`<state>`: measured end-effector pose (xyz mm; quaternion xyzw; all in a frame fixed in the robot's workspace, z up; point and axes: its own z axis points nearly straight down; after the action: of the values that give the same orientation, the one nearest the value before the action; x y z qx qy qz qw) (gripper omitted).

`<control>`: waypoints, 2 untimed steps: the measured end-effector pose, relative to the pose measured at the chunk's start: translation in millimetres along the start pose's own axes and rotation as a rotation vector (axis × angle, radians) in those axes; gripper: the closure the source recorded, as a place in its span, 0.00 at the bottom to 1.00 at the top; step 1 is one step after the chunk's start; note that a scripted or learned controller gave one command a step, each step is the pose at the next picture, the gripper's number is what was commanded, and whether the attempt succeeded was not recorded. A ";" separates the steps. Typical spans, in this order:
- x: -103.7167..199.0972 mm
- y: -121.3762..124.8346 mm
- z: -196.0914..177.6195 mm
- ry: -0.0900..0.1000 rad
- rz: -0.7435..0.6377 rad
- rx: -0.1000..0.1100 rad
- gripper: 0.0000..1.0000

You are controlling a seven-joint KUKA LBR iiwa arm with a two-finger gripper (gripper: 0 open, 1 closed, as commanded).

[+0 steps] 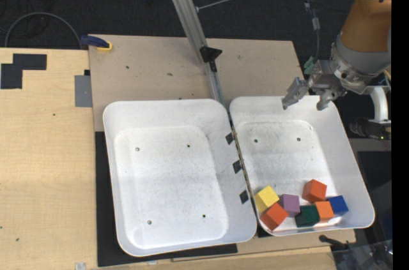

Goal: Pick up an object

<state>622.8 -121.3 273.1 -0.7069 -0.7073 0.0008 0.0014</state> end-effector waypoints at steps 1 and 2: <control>50.9 1.4 55.2 0.002 -0.003 0.005 0.00; -15.3 35.0 105.8 -0.003 0.005 0.002 0.00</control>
<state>657.5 -136.5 167.2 -0.7088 -0.7054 0.0025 0.0007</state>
